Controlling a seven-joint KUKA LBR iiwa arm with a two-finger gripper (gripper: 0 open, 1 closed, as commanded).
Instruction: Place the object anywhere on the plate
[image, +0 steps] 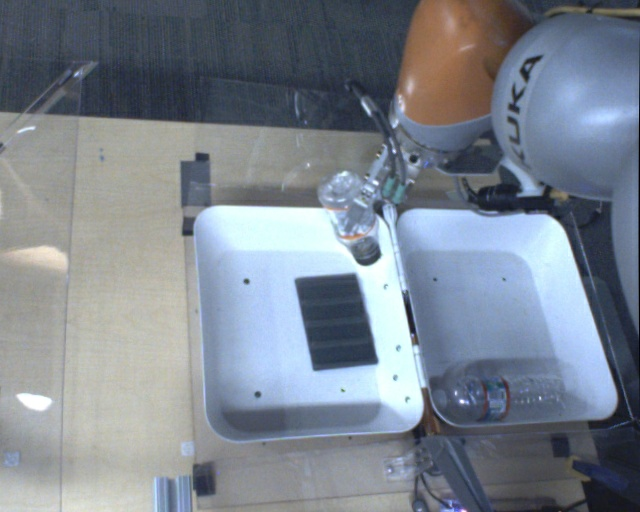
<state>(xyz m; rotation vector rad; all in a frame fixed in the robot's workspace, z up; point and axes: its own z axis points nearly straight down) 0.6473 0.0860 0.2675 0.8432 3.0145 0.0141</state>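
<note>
Plastic bottle, clear and crumpled, hangs at the gripper over the left bin's far rim, beyond the dark ribbed plate; whether the fingers clamp it, I cannot tell. It looks light, slippery, easily crushed; the neck seems safest. "KUKA" reads on the arm.

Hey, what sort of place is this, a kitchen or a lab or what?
Most likely a robotics lab test bench: a grey and orange KUKA arm reaches over two shallow white bins, one with a black ridged plate, one with a clear plastic bottle.
</note>
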